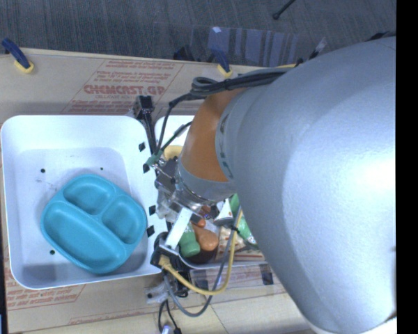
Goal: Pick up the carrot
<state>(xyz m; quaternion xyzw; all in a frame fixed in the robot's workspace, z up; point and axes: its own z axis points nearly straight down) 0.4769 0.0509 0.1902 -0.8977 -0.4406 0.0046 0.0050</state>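
Reaching is the step in hand: the hand (187,236) sits low in the right bin (168,132), just beside an orange carrot (207,240); its grip cannot be told. Next comes a sure close, then lifting.

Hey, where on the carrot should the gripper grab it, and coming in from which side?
Probably across the carrot's orange body from above: a short stretch shows below the wrist, crowded by a green item on its left. Its ends are hidden, so its lie is uncertain.

Grey arm (320,179) low over right bin, blue divided tray (92,221) in left bin (14,186).
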